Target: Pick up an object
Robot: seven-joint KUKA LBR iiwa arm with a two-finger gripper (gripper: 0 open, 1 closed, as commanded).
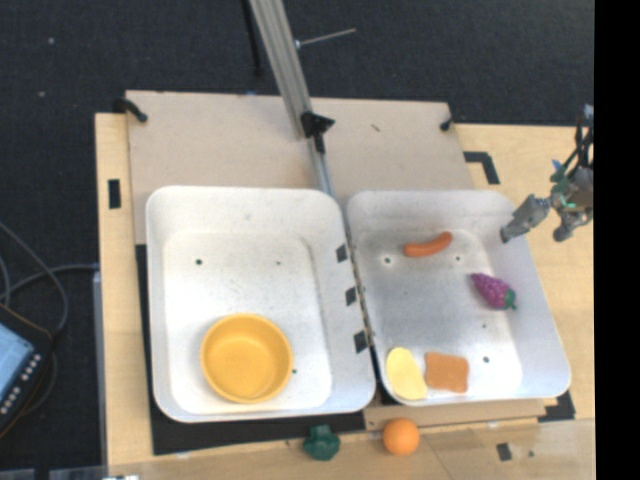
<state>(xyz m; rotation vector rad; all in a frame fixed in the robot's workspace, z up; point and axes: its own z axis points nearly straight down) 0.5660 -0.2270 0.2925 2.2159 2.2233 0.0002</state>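
The two-finger grey gripper point(545, 216) is hovering over the upper right rim of the right shallow white bin point(530, 353), its fingers spread wide and holding nothing. Inside that bin, a slim orange sausage-shaped toy point(428, 246) is lying near the top, a purple grape-bunch toy point(492, 290) is sitting by the right wall, and a pale yellow oval piece point(404, 372) is touching an orange square block point(447, 372) at the bottom. A round yellow plastic bowl point(247, 357) is resting in the left shallow white bin point(175, 228). An orange ball point(401, 436) and a dark green lump point(321, 443) are lying on the bench point(120, 448) below the bins.
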